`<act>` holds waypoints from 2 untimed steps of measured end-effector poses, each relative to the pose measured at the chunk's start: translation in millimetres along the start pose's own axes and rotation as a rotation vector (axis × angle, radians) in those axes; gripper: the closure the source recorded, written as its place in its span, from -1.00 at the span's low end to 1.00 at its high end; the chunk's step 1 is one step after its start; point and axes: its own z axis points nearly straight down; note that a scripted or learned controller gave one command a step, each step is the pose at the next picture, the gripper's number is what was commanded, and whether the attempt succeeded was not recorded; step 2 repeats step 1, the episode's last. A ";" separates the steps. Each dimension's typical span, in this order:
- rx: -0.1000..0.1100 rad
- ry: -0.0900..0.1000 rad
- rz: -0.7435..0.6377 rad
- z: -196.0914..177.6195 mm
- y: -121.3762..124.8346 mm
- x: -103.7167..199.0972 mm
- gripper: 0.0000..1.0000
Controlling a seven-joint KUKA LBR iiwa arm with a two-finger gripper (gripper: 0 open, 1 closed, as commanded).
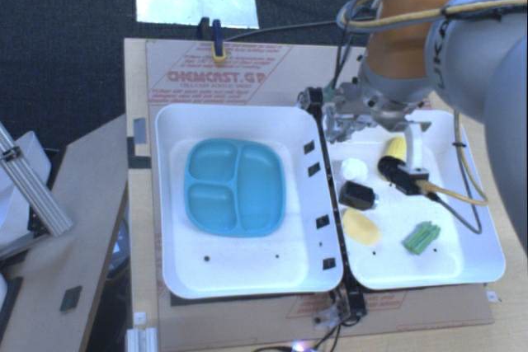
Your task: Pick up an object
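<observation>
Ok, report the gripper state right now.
The gripper: cannot be told, open or shut. It is above the far end of the right bin, close to the divider between the bins.

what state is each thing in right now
blue plate: flat, right way up, in left bin
white lump: loose in right bin
black block: lying by the bins' shared edge
pale yellow piece: lying flat
green piece: lying loose
yellow thing: partly hidden by the arm
gripper: low over right bin's far left corner

Grey arm (487, 45), rounded orange band (410, 8), silvery end effector (346, 126).
</observation>
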 end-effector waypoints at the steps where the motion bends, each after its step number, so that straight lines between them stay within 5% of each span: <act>1: 0.000 0.000 -0.001 3.6 17.0 60.3 1.00; 2: 0.000 0.000 -0.001 3.6 17.0 60.3 1.00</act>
